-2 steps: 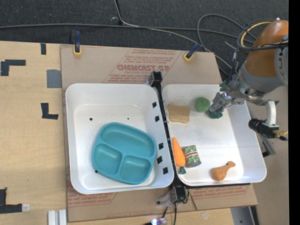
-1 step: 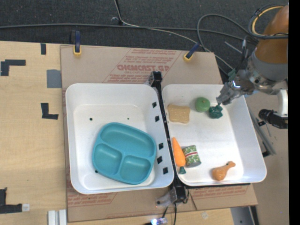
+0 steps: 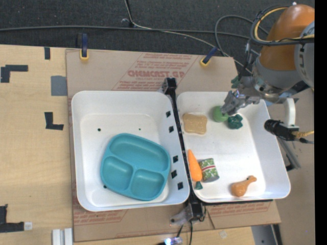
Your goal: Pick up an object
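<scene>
Now: left bin [image 3: 82,137] holds teal tray [image 3: 135,166]. Right bin [image 3: 265,157] holds bread [image 3: 194,123], carrot [image 3: 194,166], drumstick [image 3: 242,186], packet [image 3: 208,169], green toy [image 3: 227,117] under gripper [image 3: 231,105]; grip state cannot tell.

This is a robotics lab. A bench [image 3: 30,137] carries black tape marks at nine o'clock, a printed cardboard sheet [image 3: 153,73] clamped at twelve, and two white bins [image 3: 82,106] side by side. Black cables [image 3: 127,22] trail over dark carpet [image 3: 61,9] at twelve.
</scene>
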Motion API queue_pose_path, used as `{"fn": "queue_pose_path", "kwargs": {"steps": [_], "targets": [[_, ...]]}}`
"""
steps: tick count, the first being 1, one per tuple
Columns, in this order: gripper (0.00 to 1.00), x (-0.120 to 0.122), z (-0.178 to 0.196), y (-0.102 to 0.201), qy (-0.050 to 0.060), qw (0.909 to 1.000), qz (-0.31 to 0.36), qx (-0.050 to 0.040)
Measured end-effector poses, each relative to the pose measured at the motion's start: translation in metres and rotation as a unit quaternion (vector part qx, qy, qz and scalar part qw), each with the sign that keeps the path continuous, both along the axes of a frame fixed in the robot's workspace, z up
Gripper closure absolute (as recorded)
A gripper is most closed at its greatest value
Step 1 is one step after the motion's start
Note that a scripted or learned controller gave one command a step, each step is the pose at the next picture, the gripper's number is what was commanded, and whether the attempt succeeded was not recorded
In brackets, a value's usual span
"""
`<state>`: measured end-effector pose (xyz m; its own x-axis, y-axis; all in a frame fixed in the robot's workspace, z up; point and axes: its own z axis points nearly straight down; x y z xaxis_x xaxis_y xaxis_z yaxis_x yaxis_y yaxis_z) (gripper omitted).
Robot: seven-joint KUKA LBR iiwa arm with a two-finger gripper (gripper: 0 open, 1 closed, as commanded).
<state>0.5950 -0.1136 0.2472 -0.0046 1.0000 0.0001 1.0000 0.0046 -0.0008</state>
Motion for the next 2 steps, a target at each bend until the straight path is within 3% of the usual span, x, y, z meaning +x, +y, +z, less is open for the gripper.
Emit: {"fn": "queue_pose_path", "kwargs": {"steps": [2], "targets": [[1.0,0.017,-0.002,0.121,0.0,1.0,0.001,0.0]]}}
